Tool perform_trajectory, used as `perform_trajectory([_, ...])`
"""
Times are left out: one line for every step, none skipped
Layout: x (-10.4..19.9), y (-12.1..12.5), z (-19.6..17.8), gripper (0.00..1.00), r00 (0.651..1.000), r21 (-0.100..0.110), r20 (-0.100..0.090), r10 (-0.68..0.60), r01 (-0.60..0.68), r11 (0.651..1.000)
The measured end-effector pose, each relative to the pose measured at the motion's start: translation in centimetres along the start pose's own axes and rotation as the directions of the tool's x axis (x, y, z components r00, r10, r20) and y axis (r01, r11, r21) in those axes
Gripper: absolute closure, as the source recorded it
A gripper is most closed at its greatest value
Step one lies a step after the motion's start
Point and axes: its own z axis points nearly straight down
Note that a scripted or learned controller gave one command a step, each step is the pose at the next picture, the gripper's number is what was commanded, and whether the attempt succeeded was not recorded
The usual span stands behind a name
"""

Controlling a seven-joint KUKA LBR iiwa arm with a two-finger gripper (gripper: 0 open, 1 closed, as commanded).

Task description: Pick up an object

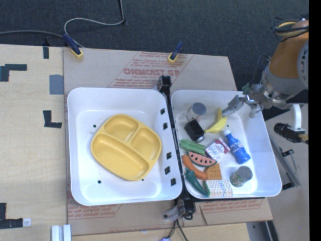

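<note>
Spread apart, the claw's (243, 106) two fingers hang over the far right part of the right bin (263, 134), and I see nothing between them. One finger (231, 106) points toward the banana (217, 123), close to its upper end but apart from it; the other sits nearer the bin's right wall.

From my seat the arm (288, 64) comes in from beyond the right bin's far right corner, its orange band above the grey wrist, the wrist bent down toward the bin.

Things to pick all lie in the right bin: the banana just right of a black block (193, 130), a grey round piece (198, 108) toward the far wall, a blue bottle (235, 146) near the right wall, and a watermelon slice (201, 159) and a carrot (194, 167) toward the near left side.

A yellow divided plate (126, 146) rests in the left bin (80, 149), left of the right bin.
</note>
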Motion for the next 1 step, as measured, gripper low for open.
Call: perform_trajectory([-2.35, 2.73, 9.86, 0.00, 1.000, -0.004, 0.000, -0.002, 0.002, 1.000])
